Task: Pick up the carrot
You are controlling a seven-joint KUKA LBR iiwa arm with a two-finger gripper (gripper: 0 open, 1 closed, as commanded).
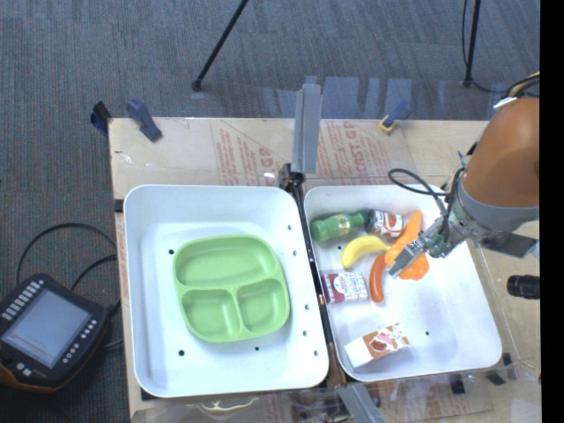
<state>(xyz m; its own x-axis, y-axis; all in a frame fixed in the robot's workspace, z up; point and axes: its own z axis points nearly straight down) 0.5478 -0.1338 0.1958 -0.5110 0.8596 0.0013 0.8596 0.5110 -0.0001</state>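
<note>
Juice carton point(377, 344) at near edge of right bin point(458, 324). Carrot point(407, 233) farther in, slanting beside banana point(361, 250); gripper point(412, 256) low at its near end. Grasp state cannot be told; lift judged not yet done.

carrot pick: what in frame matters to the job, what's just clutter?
Job:
- carrot, right bin
- end effector, low over the carrot's lower end
- right bin

Clutter:
- green bottle
- banana
- sausage
- small red packet
- juice carton
- green divided plate, left bin
</note>
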